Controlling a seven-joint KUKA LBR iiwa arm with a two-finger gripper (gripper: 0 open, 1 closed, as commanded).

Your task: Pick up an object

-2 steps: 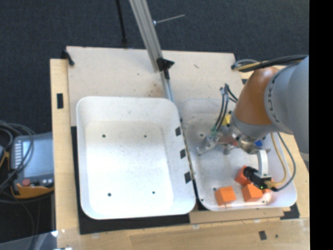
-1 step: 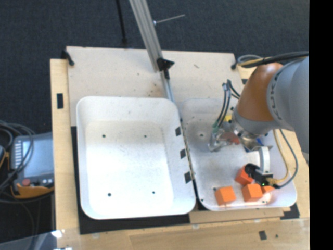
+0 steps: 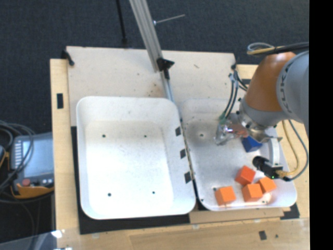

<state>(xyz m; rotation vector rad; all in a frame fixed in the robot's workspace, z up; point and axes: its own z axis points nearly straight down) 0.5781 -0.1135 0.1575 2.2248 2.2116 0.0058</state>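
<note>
The arm reaches in from three o'clock and hangs over the right bin (image 3: 204, 120), its claw (image 3: 226, 134) low above the bin floor toward the upper middle. Whether the claw is released or clenched I cannot tell; the wrist and cables hide its tips.

A blue block (image 3: 251, 143) lies just beside the claw at about four o'clock, partly under the wrist, and is probably the nearest candidate to pick. Three orange blocks (image 3: 245, 175) cluster near the bin's six-o'clock rim, well apart from the claw, so reaching them would need a move toward that rim.

The left bin (image 3: 130, 155) sits alongside on the counter (image 3: 104, 66), presumably as the drop-off side.
</note>
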